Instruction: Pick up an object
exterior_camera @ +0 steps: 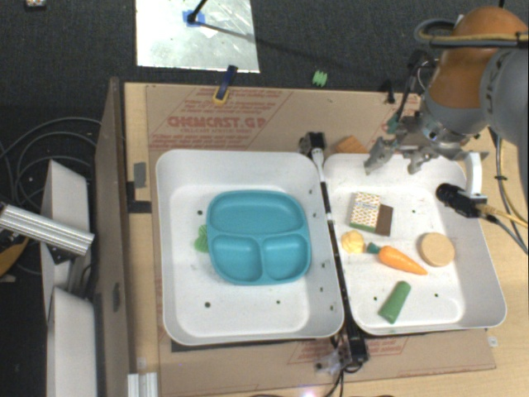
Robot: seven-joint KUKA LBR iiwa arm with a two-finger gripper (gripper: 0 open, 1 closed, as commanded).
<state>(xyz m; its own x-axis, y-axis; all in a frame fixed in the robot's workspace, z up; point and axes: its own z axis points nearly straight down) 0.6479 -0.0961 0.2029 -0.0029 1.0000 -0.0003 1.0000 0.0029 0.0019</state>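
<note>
My gripper hangs above the far edge of the right bin, its two fingers spread apart with nothing between them. Below it in that bin lie a patterned block with a brown side, a small yellow piece, an orange carrot, a tan round disc and a green cylinder. The nearest of them, the patterned block, lies a little nearer the camera and left of the fingers.
The left bin holds a blue divided plate with a green bit at its left rim. An orange piece lies behind the bins. A black fitting sits at the right bin's right side.
</note>
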